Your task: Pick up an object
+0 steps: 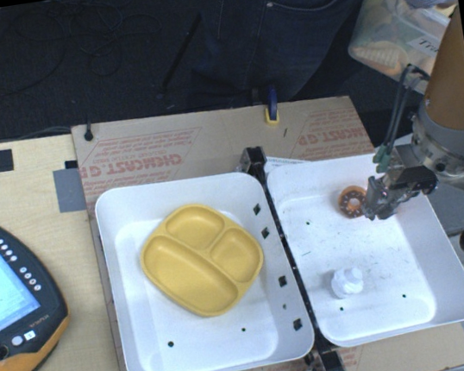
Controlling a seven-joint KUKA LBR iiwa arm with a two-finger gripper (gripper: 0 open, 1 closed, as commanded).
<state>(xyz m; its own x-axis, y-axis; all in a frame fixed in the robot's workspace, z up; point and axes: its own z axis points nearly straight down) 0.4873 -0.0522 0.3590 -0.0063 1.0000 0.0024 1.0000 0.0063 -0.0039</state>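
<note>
The gripper (381,203) hangs over the right bin (452,276), just right of a donut (352,201); whether it is clenched, I cannot tell. A white cap (347,281) lies nearer (left bin (143,343) holds a yellow plate (202,258)).

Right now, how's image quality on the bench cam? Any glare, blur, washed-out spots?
Camera view: lighting is even and soft, with faint shadows. The small white object nearly blends into the right bin, with low contrast. The yellow plate and doughnut read clearly. The gripper is slightly soft, so the state of its fingers is unclear. The tablet screen is washed out. The background is dark.
</note>
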